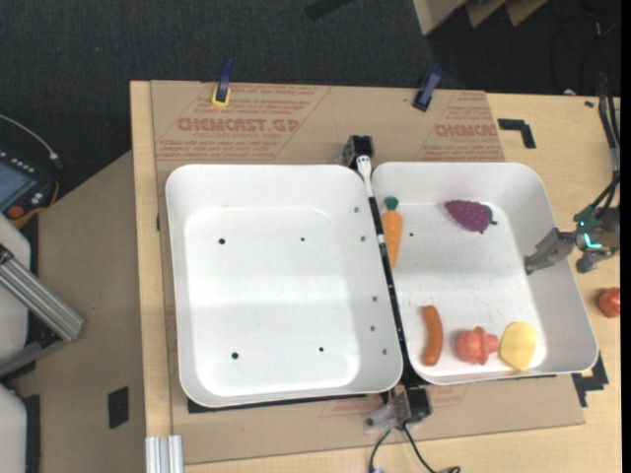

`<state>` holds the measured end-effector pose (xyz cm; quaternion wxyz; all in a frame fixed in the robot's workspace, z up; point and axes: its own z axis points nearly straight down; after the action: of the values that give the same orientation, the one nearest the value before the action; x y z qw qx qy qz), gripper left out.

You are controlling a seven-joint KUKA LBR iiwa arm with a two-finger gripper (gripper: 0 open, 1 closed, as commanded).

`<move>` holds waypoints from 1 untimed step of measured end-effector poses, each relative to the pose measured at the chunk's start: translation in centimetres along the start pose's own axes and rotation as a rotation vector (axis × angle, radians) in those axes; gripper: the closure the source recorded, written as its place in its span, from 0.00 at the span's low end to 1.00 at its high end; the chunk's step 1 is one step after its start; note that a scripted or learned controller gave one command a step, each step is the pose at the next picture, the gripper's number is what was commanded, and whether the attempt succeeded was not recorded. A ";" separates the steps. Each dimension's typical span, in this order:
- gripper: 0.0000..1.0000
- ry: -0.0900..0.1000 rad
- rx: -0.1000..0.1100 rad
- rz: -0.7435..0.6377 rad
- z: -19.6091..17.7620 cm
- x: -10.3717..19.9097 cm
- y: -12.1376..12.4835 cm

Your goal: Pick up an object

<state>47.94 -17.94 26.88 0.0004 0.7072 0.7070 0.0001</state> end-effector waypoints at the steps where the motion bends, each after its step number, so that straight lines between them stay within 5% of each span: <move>1: 0.00 -0.002 0.002 0.004 1.8 -4.8 -0.1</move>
<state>47.83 -22.69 25.11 0.0002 0.7088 0.7054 -0.0012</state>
